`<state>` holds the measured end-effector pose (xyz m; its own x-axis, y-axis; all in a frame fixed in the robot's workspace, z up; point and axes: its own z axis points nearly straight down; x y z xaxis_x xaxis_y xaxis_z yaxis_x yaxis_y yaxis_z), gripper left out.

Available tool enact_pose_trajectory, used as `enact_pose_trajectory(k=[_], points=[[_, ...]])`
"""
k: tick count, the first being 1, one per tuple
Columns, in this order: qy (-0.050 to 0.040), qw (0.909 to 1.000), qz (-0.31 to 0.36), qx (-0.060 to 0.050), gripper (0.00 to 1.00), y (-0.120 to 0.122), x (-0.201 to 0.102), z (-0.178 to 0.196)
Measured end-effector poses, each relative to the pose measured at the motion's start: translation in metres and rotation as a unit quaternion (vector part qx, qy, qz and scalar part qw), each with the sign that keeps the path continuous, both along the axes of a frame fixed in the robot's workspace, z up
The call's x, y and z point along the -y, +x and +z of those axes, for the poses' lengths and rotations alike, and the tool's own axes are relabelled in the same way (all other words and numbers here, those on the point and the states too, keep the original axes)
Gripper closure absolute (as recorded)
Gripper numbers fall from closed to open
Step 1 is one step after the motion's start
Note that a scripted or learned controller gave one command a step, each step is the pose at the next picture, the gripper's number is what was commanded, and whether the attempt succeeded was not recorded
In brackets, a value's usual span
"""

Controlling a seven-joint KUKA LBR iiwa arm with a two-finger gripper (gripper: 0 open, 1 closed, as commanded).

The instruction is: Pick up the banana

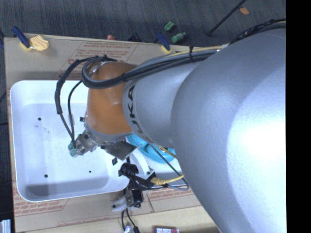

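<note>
Your arm [194,110] reaches over the left bin [29,130]; you're at the approach step. The pincer's state can't be told, nor where the banana lies. Next, locate it before descending.

**Arm appearance, overhead camera**

You see a broad, smooth grey arm [218,115] with an orange band [108,98] above the wrist. Black cables [65,89] loop beside it. Partial black lettering marks the grey casing next to the band.

Even, bright overhead light glares softly off the grey arm [228,130], whose near bulk looks slightly blurred.
</note>
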<state>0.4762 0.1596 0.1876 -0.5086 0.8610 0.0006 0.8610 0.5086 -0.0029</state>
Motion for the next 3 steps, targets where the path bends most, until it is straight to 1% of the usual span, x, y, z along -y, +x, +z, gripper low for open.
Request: enact_pose_trajectory(k=[1, 2, 3], points=[[0.0000, 1.0000, 0.002, -0.001, 1.00, 0.000, -0.001, 0.010], [-0.0005, 0.9990, -0.045, 0.000, 1.00, 0.000, 0.120, 0.017], [0.0002, 0.9989, -0.046, 0.000, 1.00, 0.052, 0.076, 0.007]])
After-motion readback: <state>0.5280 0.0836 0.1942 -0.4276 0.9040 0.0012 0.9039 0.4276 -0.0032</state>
